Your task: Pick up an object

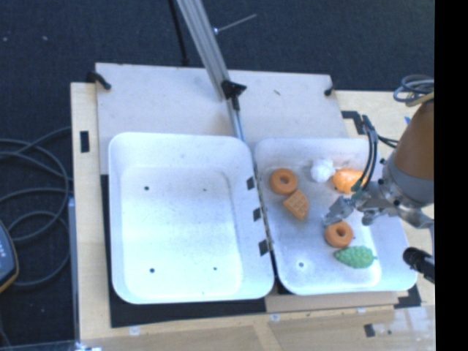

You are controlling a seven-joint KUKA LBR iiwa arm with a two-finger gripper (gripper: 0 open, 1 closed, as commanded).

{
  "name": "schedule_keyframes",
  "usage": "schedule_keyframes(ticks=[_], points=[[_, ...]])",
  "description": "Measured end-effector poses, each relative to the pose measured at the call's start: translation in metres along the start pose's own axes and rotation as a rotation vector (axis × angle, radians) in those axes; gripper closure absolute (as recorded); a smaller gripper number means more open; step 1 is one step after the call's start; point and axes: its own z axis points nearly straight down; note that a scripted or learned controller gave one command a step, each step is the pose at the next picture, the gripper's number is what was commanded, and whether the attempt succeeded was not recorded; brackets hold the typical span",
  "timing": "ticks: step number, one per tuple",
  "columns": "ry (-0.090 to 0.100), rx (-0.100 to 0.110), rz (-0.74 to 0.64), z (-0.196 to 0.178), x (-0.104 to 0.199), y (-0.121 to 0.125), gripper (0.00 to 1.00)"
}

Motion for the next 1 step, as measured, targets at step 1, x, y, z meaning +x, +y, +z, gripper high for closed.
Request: schedule_keyframes(ticks=[1], points=[[-0.001, -0.002, 0.001, -0.0334, -0.0256, 0.0289, 0.00]])
